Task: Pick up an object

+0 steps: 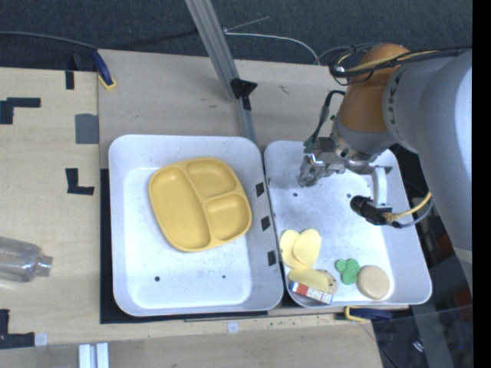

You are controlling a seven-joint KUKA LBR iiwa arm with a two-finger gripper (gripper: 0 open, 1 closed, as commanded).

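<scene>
My gripper (309, 172) hangs over the far left part of the right bin (337, 205), fingers pointing down at bare bin floor. Nothing shows between them. The loose objects lie at the near end of that bin: pale yellow pieces (301, 247), a yellow block with a red and white label (313, 284), a small green item (347, 269) and a round tan piece (374, 281). All of them sit well below the gripper in the view, apart from it.
The left bin (130, 228) holds a yellow divided plate (200, 203). A metal pole (213, 33) slants in from the top. A clear bottle (19, 260) lies on the bench at the left. A black cable connector (368, 208) sits by the wrist.
</scene>
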